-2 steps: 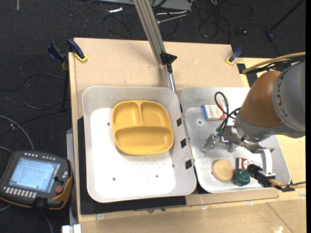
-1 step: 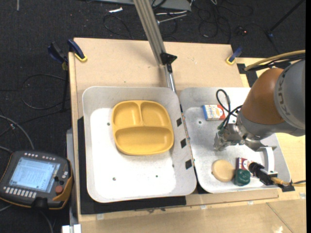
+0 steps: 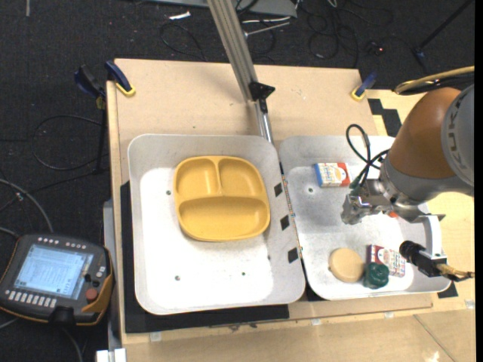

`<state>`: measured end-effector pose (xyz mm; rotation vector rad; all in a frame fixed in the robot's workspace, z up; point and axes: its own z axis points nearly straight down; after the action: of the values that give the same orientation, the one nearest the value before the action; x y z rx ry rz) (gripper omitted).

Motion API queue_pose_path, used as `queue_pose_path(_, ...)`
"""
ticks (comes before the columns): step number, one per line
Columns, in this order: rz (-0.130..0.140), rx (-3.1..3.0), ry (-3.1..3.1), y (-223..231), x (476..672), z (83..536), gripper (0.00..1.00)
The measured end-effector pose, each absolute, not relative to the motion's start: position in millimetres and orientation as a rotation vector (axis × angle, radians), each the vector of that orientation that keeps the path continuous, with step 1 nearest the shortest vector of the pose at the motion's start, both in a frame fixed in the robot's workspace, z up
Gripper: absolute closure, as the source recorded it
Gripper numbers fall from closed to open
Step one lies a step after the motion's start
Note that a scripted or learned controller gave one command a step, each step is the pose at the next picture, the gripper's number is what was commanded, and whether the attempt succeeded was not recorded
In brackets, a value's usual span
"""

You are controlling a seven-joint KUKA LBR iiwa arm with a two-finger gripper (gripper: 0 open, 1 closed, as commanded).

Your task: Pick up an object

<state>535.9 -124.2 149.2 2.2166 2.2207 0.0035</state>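
Camera view first: looks to me like the approach step, nothing picked yet. The end effector (image 3: 353, 208) sits low over the right bin (image 3: 302, 236), roughly in the middle of it, over bare floor, and I can't tell from this slant whether it's apart or together. Nothing visibly sits in it.

Candidates, clock-wise from the end effector: a small box (image 3: 330, 173) with a blue and white face and an orange edge, at about 11 o'clock, lying flat near the bin's far wall. At about 6 o'clock there's a tan round thing (image 3: 346, 264), flattish like a cookie or a sponge puck. Just beside it at 5 o'clock is a dark green lump (image 3: 376, 276), touching or nearly touching a small red and white packet (image 3: 388, 260).

My guess is the next move needs a sideways shift before a drop, since there's nothing straight underneath. The tan round thing stands a bit apart, so it's probably the easiest grab.

The left bin (image 3: 151, 225) holds a yellow divided plate (image 3: 222, 198), three compartments, way over at 9 o'clock on the worktop (image 3: 189, 96).
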Motion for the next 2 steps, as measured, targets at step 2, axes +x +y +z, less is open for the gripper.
queue_pose_path(2, 0.006, 2.213, 2.22, -125.1, 535.0, 271.2, 1.0)
